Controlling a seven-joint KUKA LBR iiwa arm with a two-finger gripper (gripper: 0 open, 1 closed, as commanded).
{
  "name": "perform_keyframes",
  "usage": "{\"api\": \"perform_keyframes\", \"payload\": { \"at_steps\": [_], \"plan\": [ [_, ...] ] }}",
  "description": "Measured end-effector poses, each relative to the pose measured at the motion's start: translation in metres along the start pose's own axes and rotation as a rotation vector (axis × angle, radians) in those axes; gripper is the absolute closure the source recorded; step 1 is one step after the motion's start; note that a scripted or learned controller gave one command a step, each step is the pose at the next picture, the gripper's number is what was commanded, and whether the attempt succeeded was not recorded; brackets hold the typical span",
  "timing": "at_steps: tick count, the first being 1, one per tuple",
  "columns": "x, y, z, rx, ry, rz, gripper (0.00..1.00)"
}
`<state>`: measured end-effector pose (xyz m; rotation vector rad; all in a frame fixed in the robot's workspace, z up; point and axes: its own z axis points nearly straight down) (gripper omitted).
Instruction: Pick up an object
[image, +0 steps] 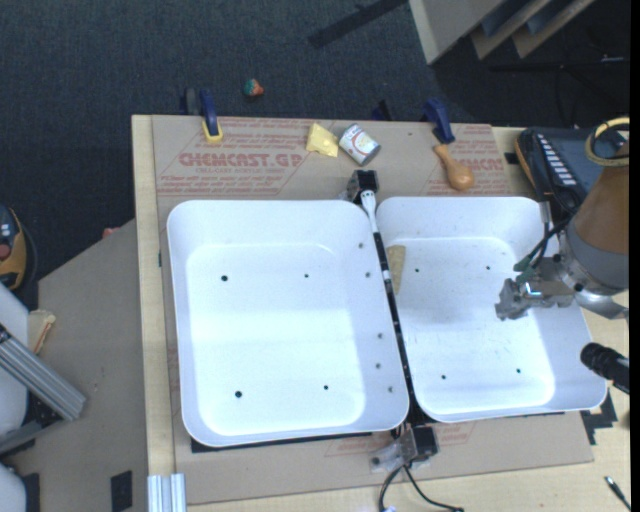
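Overhead view of the worktop (150, 300) with its two white bins. The pincer (512, 300) hangs over the right part of the right bin (480, 390), low above the floor; whether it is open or closed cannot be told, and nothing is visible in its grasp. By this evidence the pick is not yet made.

The one candidate object inside a bin is a small tan piece (396, 266), lying against the left wall of the right bin, beside the divider, well apart from the pincer. The left bin (270, 330) shows only its dark floor dots.

Off the bins, on the worktop's far edge, lie a yellow wedge (322, 141), a small white box (359, 144) and a wooden-handled tool (454, 168), with blue clamps (209, 115) on that edge. Nothing stands between pincer and tan piece; its closeness to the bin wall would likely make the grasp awkward.
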<state>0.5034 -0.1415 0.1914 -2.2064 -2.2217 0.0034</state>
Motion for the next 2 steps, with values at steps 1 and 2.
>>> {"api": "perform_keyframes", "payload": {
  "at_steps": [1,2],
  "plan": [
    [-0.088,-0.005,-0.085,-0.019,-0.015,0.014,1.00],
    [-0.082,-0.026,-0.178,-0.020,-0.011,0.006,1.00]
  ]
}}
